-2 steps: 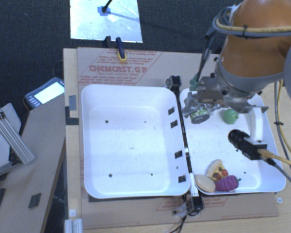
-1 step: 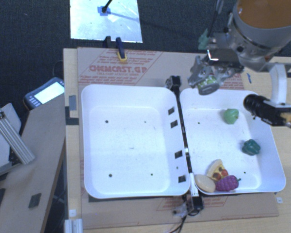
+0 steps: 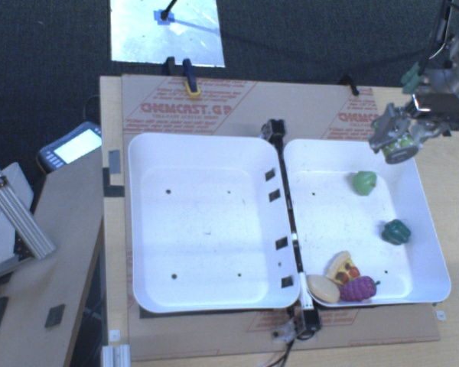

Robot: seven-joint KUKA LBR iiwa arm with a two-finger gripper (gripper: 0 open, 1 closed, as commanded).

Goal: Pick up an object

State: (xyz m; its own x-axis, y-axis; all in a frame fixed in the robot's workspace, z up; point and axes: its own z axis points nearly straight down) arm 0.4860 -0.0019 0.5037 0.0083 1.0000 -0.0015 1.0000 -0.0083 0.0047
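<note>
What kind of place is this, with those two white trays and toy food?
Probably a robotics lab test bench: a gripper hangs above the right bin, which holds toy items like purple grapes, beside a handheld control pendant.

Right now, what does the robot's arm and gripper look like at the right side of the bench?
The gripper is a compact grey metal assembly with a rounded, silvery lower end and small greenish spots on it. Above it sits a boxy pale grey wrist block with a teal fitting, and thin dark cables run upward from there.

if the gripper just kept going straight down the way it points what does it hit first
Probably the far right corner of the right bin, bare floor or rim. The gripper hangs beside the light green toy, likely missing it; depth is unclear.
</note>
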